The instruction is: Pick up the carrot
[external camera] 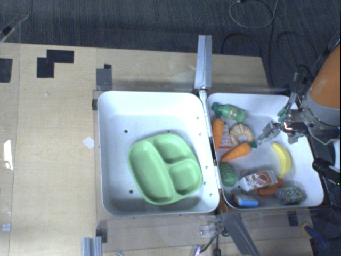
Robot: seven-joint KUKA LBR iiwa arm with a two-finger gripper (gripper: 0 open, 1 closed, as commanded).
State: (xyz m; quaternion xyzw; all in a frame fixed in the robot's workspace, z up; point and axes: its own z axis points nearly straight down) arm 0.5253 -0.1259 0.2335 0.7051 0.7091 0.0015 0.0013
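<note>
The carrot (237,151), orange with a green stub at its right end, lies at a slant in the middle of the right bin (314,143). A second orange carrot-like piece (217,134) stands along that bin's left wall. My gripper (268,132) hangs over the bin just up and right of the carrot's green end, apart from it. It looks open, with nothing between its fingers. The grey arm with its orange band (326,84) comes in from the right edge.
Around the carrot lie a green bottle (229,112), a bagel (241,132), a banana (282,159), a small carton (257,180), a green vegetable (228,174) and a can (290,194). The left bin (114,143) holds a green divided plate (165,168).
</note>
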